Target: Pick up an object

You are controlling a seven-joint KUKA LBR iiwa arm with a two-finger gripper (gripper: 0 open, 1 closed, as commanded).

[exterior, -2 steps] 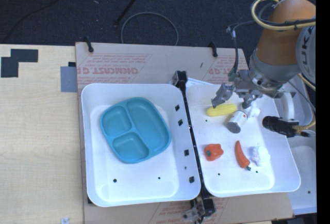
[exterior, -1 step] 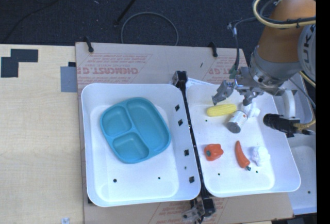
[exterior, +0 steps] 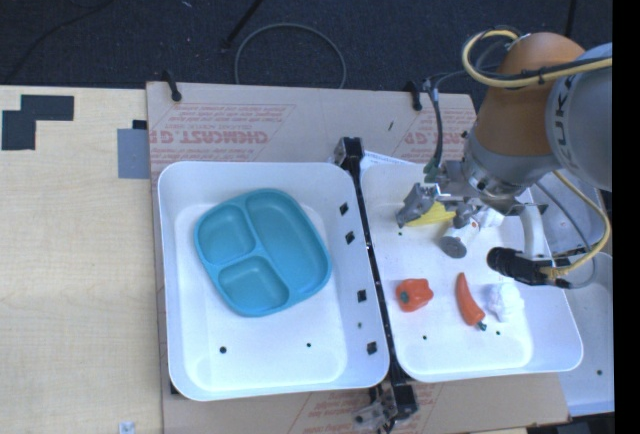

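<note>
Camera view, looking down at a slant on your bench: two shallow white plastic bins sit side by side on a sheet of printed brown cardboard [exterior: 250, 127], the left bin [exterior: 200, 362] bearing a turquoise three-compartment plastic plate [exterior: 262, 250] that lies flat near its middle. Your grey arm with the orange band [exterior: 525, 107] reaches in from the right and hangs over the far part of the right bin [exterior: 545, 352], its metal two-finger gripper [exterior: 437, 210] low over the bin floor. The fingers stand apart, one toward the bin divider and one toward the arm, and a small yellow object [exterior: 432, 215] shows between them; you cannot tell from this angle whether they are touching it or merely straddling it. Just beside the gripper, on the arm's side, a small grey rounded piece [exterior: 454, 246] rests on the white floor. Nearer the camera lie the other candidates for the pick: a red-orange pepper-shaped toy [exterior: 414, 294] near the divider, a slim orange carrot-shaped toy [exterior: 468, 300] just to its right and angled along the bin, and a small crumpled white object [exterior: 505, 300] close beside the carrot. A black cylindrical part [exterior: 525, 265] juts in above that white object. Yellow and black cables loop around the arm's wrist.
</note>
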